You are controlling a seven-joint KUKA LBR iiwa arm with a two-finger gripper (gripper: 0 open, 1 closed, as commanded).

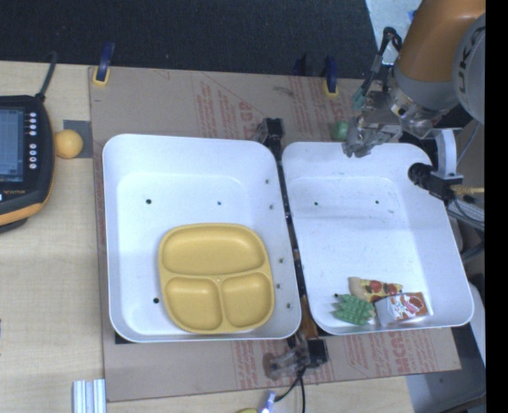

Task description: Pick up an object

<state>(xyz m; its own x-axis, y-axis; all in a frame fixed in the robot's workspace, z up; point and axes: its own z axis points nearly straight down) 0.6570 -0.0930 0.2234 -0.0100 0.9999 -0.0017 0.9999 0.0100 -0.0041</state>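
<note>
Approach step — gripper [357, 147] hovering at right bin's [426, 231] far rim, finger state impossible to tell; next, reaching toward pizza slice [374, 287] cluster.

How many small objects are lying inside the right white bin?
3, clustered at the near edge of the right bin: a pizza slice toy, a green toy left of it, and a red-and-white packet. Something smaller may be hidden among them.

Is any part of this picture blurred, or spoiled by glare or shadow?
Camera view: the gripper is soft and blurred; the left bin has a bright patch on its floor; the yellow tray and the small items look reasonably sharp.
</note>
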